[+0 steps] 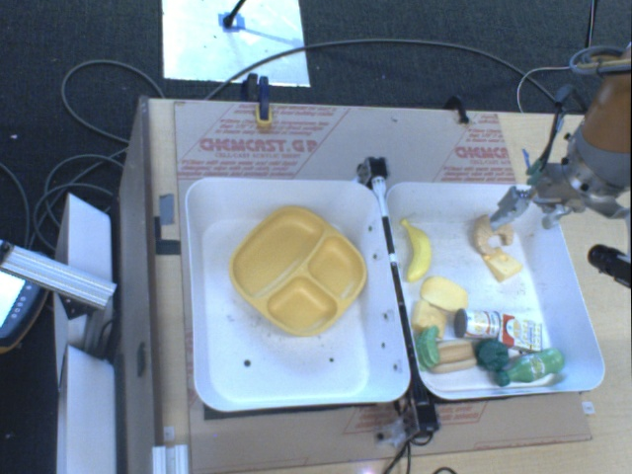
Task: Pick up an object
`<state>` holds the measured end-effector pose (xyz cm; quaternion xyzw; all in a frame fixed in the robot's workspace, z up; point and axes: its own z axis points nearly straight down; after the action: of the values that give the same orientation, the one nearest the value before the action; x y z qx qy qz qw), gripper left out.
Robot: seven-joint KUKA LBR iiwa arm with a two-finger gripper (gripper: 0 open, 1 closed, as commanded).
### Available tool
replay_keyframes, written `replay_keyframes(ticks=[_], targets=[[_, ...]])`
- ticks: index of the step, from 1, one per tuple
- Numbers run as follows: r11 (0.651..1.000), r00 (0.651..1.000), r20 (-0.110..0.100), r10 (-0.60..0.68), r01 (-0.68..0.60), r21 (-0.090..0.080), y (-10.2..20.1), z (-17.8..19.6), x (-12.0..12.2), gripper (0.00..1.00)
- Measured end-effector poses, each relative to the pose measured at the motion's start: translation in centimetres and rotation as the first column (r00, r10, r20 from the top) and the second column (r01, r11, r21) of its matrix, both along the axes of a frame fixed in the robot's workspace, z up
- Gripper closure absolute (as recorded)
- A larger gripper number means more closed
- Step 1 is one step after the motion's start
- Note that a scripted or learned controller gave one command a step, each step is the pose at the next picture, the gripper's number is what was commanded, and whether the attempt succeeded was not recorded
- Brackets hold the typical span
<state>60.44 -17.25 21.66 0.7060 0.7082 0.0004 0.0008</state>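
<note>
you found the gripper [521,205] low over the right bin [578,294], its jaws set apart and holding nothing. the nearest object, a pale cheese-like wedge [486,235], lay just beside and below its fingertips. it was probably light, rigid plastic and slippery; you should have gripped it across its flat sides.

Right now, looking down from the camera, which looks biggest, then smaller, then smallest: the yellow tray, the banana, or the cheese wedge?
1. Yellow tray, by far the largest.
2. Banana.
3. Cheese wedge, smallest, though not much smaller than the banana.
</note>
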Motion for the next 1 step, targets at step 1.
replay_keyframes(ticks=[1], targets=[[1.0,1.0,-0.001,0.002,-0.002,0.001,0.46,-5.44,2.92,0.0]])
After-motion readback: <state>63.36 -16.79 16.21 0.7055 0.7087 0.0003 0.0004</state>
